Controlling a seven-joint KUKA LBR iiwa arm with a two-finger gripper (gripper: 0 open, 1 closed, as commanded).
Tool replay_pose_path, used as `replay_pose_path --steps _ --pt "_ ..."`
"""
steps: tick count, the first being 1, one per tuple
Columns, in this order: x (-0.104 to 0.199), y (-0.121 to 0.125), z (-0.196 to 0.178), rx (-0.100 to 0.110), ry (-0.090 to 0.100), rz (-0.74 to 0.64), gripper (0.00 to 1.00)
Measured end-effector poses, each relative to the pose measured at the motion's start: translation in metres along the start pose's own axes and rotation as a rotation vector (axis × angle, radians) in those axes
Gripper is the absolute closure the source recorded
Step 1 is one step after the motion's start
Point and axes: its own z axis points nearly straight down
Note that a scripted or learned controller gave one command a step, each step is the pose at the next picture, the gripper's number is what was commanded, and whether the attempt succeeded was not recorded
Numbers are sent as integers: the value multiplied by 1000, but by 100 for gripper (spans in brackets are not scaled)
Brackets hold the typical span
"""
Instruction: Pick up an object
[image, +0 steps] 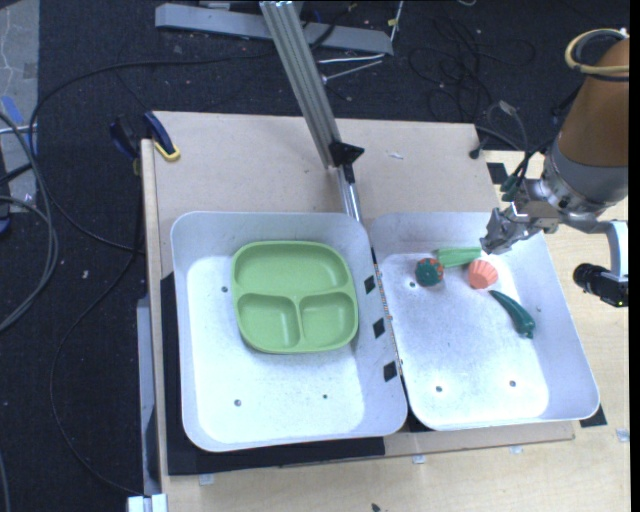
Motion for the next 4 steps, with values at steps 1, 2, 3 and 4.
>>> replay_pose_path --steps 1,2,3,4 --pt "47 6 12 7 3 -5 100" --pt "104 7 8 6 4 -7 100" --pt "154 19 22 7 3 -6 100" --pt "209 25 34 6 3 -6 100"
